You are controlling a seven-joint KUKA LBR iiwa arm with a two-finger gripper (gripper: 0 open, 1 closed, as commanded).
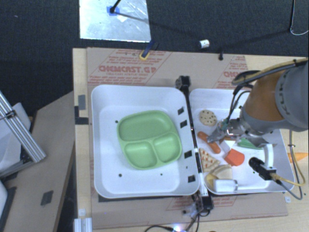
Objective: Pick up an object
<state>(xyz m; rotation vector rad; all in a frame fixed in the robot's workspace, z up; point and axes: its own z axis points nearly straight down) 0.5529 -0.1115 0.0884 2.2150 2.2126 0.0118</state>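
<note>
Where the grey arm [293,96] reaches in from the right, its gripper [221,132] sits low over the left half of the right bin [217,94]. From this slanted overhead view it cannot be told how far open the gripper is, or whether it has hold of anything. Right at its tip lies an orange sausage-shaped piece [208,140], slanting from upper left to lower right; whether the gripper touches it cannot be made out. Just beyond that, toward the bin's far wall, a round speckled cookie [208,117] lies flat, apart from the gripper. On the near side of the sausage-shaped piece, a pizza slice [206,158] lies close along the bin's left wall, and an orange-red block [235,157] sits just to its right. A green piece [250,142] shows beside the wrist, partly covered by it. Nearer the front wall a tan bread-like piece [219,170] rests with a white block [223,185] just in front of it. Well apart from all this, the left bin [104,178] holds a pale green plate [147,139] with three compartments, lying flat near the bin's middle. Both bins rest side by side on a printed cardboard sheet [130,66] laid over the bench [79,81].
</note>
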